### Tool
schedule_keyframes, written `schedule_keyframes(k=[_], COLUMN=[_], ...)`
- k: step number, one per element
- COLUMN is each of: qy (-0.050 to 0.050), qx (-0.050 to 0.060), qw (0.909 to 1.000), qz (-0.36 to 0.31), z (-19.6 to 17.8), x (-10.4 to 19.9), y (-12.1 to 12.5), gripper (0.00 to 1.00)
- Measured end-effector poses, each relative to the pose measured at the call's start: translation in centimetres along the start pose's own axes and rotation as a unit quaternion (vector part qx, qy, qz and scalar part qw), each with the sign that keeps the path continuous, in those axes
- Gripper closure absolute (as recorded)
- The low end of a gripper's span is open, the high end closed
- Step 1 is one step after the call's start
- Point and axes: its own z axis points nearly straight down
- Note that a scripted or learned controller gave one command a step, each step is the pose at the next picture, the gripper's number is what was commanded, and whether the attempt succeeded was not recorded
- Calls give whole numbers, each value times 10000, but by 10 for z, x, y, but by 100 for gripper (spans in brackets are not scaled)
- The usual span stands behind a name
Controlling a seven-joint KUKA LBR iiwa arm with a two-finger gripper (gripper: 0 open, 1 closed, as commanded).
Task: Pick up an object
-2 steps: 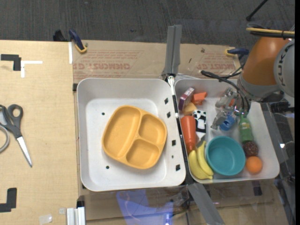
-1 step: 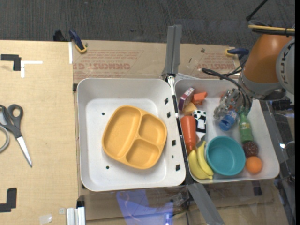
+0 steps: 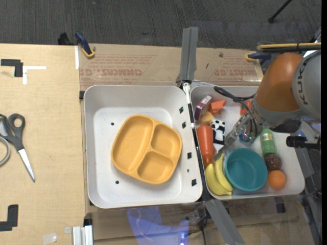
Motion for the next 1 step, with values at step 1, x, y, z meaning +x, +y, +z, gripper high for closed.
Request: schedule_keyframes(k=[1], qy=[-22], qx=[-6], qw=[9832], qz=[-1825], z=[-103], x=[-12], y=[-76], gripper=[100])
